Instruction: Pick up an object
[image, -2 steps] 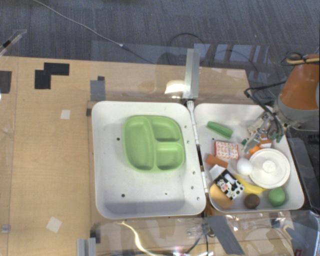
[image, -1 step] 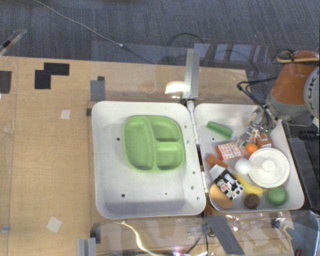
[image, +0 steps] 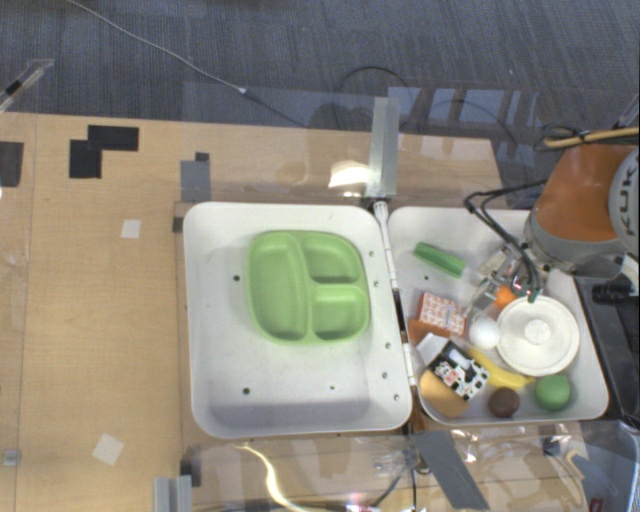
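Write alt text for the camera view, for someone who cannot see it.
A grey robot arm with an orange band reaches from the right, its gripper low over the right bin, which is crowded with small items including a white bowl, green ball and green marker. The left bin holds a green divided plate.

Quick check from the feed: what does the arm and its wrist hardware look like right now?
The arm is grey with a broad orange band above the wrist. Black cables loop alongside it. The gripper end is a cluster of small metallic parts with thin wires, seen over the right bin.
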